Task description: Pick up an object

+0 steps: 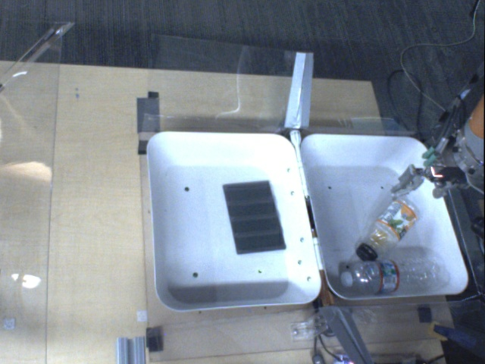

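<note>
Progress: you see pick not yet done. Hand sits low at right bin far-right side, just above upper end of small bottle with orange label; touching or merely close, cannot tell. Finger state: cannot tell from this angle, so no grasp confirmed. Small bottle lies tilted on bin floor, dark cap toward you. Clear bottle with red label lies along near wall, just beside it. Dark ridged block rests in left bin, well apart. Left, by your judgement: close on object, lift clear.
</note>
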Available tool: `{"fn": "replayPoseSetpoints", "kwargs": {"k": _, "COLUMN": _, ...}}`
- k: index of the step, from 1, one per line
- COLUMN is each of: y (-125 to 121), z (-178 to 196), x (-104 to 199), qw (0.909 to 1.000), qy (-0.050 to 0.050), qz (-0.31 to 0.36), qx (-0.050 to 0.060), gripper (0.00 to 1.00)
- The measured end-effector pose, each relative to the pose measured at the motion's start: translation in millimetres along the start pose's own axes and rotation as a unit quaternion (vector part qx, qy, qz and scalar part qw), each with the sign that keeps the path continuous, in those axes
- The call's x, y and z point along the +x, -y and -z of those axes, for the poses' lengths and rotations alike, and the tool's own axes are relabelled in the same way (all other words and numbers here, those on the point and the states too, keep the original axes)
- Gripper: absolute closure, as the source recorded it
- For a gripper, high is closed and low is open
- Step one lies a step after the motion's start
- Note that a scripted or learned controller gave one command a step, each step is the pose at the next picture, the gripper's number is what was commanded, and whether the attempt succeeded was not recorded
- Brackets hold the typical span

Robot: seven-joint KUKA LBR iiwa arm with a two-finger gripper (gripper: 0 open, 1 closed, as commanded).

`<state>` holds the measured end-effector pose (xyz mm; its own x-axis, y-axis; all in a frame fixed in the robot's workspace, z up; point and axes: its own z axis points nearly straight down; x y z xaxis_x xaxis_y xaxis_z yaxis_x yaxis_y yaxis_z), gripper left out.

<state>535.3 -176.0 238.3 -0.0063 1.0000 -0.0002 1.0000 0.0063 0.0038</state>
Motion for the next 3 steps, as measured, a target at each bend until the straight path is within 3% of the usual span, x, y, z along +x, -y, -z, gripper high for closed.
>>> {"fn": "replayPoseSetpoints", "kwargs": {"k": 1, "y": 3, "z": -112, "x": -20, "qw": 0.9958, "qy": 0.000, "qz": -0.092, "qx": 0.000, "gripper": 0.00}}
{"fn": "replayPoseSetpoints", "kwargs": {"k": 2, "y": -14, "z": -91, "x": 6, "qw": 0.9997, "qy": 0.000, "qz": -0.026, "qx": -0.001, "gripper": 0.00}}
{"fn": "replayPoseSetpoints", "kwargs": {"k": 3, "y": 11, "z": -149, "x": -16, "qw": 1.0000, "qy": 0.001, "qz": 0.005, "qx": -0.005, "gripper": 0.00}}
